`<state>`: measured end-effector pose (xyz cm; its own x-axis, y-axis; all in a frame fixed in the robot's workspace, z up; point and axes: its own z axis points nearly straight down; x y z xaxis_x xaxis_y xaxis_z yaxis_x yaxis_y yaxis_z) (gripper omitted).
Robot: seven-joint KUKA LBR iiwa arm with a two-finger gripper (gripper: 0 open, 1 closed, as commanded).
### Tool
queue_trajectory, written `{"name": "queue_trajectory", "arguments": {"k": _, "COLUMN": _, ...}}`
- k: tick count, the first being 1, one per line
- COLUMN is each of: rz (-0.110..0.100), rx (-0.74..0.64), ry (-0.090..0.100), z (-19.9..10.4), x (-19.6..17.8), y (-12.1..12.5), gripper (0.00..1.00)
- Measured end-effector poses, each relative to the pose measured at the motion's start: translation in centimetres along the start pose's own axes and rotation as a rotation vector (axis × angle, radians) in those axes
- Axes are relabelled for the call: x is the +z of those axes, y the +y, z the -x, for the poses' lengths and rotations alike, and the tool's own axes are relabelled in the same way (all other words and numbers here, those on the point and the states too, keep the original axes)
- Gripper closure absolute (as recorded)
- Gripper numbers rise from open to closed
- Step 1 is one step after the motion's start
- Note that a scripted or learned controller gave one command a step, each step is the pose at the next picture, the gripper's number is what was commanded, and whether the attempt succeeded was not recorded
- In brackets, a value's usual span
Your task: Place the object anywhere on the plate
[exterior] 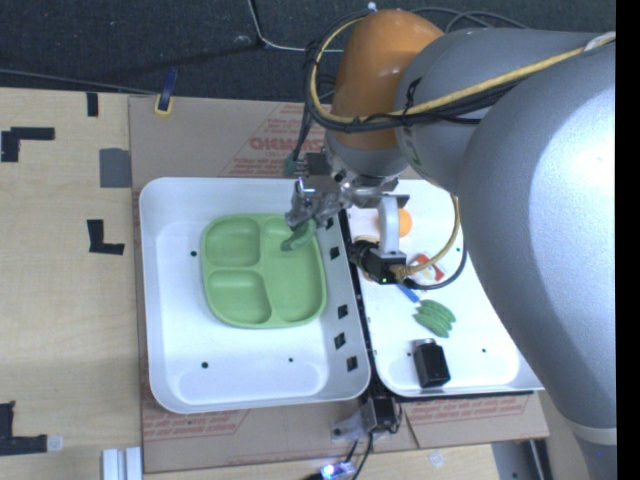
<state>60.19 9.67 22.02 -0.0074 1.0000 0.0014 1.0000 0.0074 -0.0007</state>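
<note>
A light green divided plate (240,288) lies in the left white bin (175,368). My gripper (303,220) hangs over the plate's upper right corner, close to the wall between the bins. Its fingers point down and are shut on a small dark green object (298,238), which dangles just above the plate's right compartment. The grey wrist and orange band rise behind it and hide the back of the right bin.
The right white bin (500,363) holds an orange ball (404,222), a small red piece (421,264), a blue piece (409,291), a green leafy toy (436,316) and a black block (431,362). Brown cardboard lies under both bins.
</note>
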Motion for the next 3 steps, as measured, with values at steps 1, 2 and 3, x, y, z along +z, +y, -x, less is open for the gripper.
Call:
{"name": "queue_trajectory", "arguments": {"k": 1, "rz": 0.002, "rx": 0.002, "ry": 0.000, "z": -4.4, "x": -1.4, "y": 2.9, "gripper": 1.00}}
{"name": "queue_trajectory", "arguments": {"k": 2, "rz": -0.002, "rx": 0.006, "ry": -0.004, "z": -3.8, "x": 0.1, "y": 2.3, "gripper": 1.00}}
{"name": "queue_trajectory", "arguments": {"k": 3, "rz": -0.001, "rx": 0.006, "ry": -0.004, "z": -3.9, "x": 0.0, "y": 2.4, "gripper": 0.00}}
